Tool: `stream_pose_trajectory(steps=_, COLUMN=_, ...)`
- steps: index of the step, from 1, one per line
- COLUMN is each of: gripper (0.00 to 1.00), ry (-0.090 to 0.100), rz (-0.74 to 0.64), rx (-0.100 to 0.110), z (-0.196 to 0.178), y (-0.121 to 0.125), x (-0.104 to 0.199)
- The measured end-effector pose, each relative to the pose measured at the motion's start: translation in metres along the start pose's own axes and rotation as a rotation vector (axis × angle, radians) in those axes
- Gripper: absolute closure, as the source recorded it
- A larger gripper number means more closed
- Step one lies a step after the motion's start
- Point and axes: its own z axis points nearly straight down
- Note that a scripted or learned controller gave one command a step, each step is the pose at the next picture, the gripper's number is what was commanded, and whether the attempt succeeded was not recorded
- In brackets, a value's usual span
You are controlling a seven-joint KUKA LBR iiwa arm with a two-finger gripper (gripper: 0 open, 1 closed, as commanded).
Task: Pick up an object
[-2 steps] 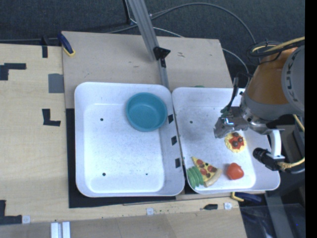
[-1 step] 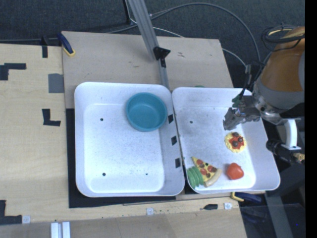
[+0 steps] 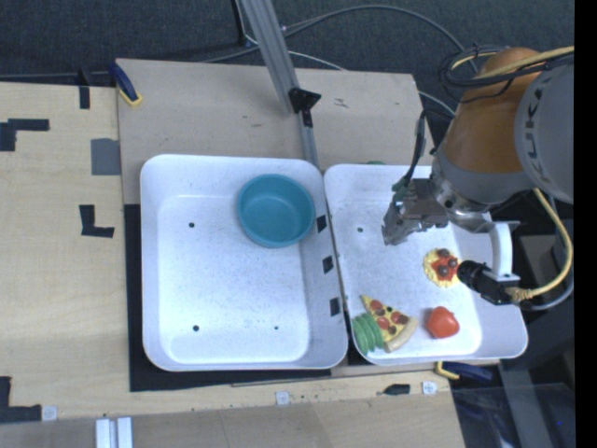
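Two white bins [image 3: 168, 250] sit on the table [image 3: 56, 250]. Hand [image 3: 399, 230] hovers over the right one; whether it is parted or closed, I cannot tell. Pizza slice [image 3: 382, 323] and tomato [image 3: 442, 322] lie nearer the camera than the hand.

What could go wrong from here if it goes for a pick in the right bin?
The gripper hangs over bare floor of the right bin, so closing here likely grabs nothing. The pizza slice toy, tomato toy and small round pizza toy lie near the bin's walls, risking finger collisions.
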Motion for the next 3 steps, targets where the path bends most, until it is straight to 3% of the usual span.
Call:
stream_pose_trajectory(steps=2, gripper=1.00, ry=-0.001, rz=0.001, rx=0.001, z=0.008, y=0.025, x=0.108)
stream_pose_trajectory(steps=3, gripper=1.00, ry=-0.001, rz=0.002, rx=0.001, z=0.017, y=0.050, x=0.152)
